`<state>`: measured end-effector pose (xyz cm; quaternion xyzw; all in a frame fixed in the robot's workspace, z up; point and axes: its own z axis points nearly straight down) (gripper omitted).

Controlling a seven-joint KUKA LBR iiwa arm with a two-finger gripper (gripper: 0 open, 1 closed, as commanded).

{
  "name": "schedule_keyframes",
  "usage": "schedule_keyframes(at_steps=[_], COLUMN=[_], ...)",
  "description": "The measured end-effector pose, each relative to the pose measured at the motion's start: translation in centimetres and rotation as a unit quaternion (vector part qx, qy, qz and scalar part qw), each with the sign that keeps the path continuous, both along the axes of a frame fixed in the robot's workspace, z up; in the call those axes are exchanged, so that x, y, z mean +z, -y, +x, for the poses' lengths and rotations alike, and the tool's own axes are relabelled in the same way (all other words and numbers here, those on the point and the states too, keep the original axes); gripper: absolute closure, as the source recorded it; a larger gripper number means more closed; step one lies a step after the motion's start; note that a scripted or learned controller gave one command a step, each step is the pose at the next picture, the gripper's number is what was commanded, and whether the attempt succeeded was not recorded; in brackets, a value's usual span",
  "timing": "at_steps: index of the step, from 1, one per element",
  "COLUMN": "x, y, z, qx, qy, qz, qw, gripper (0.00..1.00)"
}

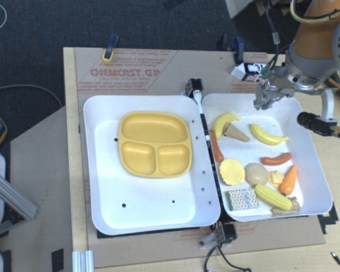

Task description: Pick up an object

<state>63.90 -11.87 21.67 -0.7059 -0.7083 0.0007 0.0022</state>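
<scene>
My gripper hangs over the far edge of the right bin, above bare white floor, with nothing seen between its fingers. Toy food lies in that bin: a yellow banana just below the gripper, a second banana beside a brown cone, a red sausage, an orange carrot, a corn cob, a yellow round slice, a beige ball, a long red stick and a patterned card.
The left bin holds a yellow divided tray. A black clamp sits at the far end of the seam between the bins. Both bins rest on a cardboard sheet.
</scene>
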Motion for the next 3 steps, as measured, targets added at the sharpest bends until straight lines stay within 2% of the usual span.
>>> schedule_keyframes(at_steps=[1,3], x=[1.3,1.4], y=[-4.4,-12.4], z=[-3.5,-9.4], qx=[0.0,0.001], qy=[0.0,0.0], qz=[0.0002,0.0002], qw=[1.0,1.0], gripper=[1.0,1.0])
